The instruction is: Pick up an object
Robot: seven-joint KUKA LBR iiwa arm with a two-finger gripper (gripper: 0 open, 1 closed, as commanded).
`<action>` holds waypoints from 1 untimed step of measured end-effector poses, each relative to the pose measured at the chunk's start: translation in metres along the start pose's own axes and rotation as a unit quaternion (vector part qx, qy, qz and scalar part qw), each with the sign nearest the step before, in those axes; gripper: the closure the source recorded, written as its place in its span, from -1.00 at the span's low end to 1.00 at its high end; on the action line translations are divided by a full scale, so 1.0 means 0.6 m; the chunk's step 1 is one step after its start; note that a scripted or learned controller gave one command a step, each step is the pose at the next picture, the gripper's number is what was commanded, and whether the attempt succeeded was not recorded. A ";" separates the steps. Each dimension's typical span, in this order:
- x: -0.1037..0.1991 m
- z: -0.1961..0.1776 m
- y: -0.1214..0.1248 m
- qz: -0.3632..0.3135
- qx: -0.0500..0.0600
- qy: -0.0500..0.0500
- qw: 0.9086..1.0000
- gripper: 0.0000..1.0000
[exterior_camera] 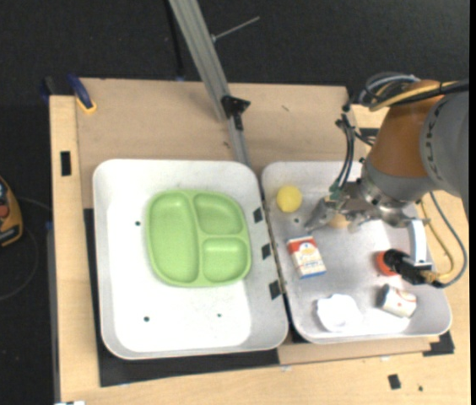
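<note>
The grey arm [407, 150] with its orange band reaches in from the right, wrist bent down over the far half of the right bin [352, 264] on the desk [154, 116]. Its gripper [327, 213] hangs low, just beside a yellow ball [289, 198] near the bin's far left corner; whether it is spread or closed cannot be told, and nothing shows in its grasp. A red-and-white carton [305, 256] lies by the bin's left edge, a white lump [337, 313] at the near edge, a white-and-red piece [397, 300] towards the near right corner, and a small red thing [386, 262] by the right edge. The left bin [107, 226] holds a green divided plate [197, 236] at its middle.
</note>
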State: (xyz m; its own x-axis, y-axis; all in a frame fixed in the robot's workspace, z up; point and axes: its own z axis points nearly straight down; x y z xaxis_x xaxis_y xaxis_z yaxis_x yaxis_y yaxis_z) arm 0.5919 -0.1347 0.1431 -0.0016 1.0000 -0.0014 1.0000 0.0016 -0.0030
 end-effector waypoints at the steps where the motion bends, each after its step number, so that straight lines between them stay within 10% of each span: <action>1: 0.000 0.064 0.005 0.001 -0.004 0.002 1.000 -1.00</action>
State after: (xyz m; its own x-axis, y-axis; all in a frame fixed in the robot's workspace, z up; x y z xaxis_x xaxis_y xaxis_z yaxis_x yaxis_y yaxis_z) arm 0.5950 -0.1347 0.1044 0.0005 1.0000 0.0026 1.0000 -0.0005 0.0057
